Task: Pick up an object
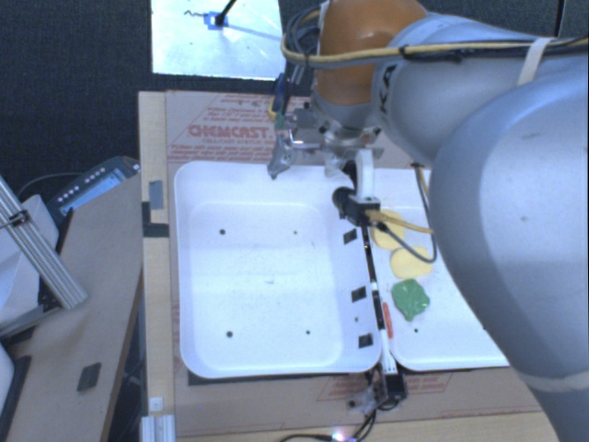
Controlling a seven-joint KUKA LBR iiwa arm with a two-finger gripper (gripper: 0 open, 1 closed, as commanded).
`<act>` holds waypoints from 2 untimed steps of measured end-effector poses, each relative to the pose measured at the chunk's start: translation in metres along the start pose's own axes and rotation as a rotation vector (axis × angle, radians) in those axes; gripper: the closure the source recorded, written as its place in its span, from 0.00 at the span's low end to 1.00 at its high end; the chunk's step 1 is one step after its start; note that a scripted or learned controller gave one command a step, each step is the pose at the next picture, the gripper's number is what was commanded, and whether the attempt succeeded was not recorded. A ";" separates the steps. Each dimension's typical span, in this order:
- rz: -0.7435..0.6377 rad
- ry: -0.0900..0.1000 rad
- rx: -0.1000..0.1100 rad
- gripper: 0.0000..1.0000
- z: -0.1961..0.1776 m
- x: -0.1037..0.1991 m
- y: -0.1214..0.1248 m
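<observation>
My gripper [281, 159] hangs over the far edge of the left white bin [198, 247], near that bin's back rim, with nothing visible in it. In the right bin [451, 353] lie a green lumpy object [410, 298], a pale yellow round piece [409, 264] just behind it, and another yellow piece [390, 225] partly hidden by the arm. All three sit close to the divider between the bins, to the right of and nearer than the gripper. The big grey arm [497, 173] covers most of the right bin.
A small orange-red bit [387, 313] lies by the green object at the divider. A cardboard sheet [221, 127] lies under the bins. A grey device [92, 184] and metal rails [41, 256] stand to the left of the bench.
</observation>
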State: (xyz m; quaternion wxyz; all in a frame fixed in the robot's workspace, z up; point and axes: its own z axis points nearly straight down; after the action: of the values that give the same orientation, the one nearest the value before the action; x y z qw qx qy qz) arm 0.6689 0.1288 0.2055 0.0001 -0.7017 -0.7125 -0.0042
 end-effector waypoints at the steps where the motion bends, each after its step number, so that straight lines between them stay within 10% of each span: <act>1: 0.009 -0.004 0.000 0.00 -0.061 0.021 0.001; 2: 0.005 0.000 -0.007 0.00 -0.161 0.078 0.002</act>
State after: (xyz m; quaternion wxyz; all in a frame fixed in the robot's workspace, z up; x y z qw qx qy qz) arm 0.6689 0.2060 0.3673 -0.0024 -0.7034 -0.7107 -0.0065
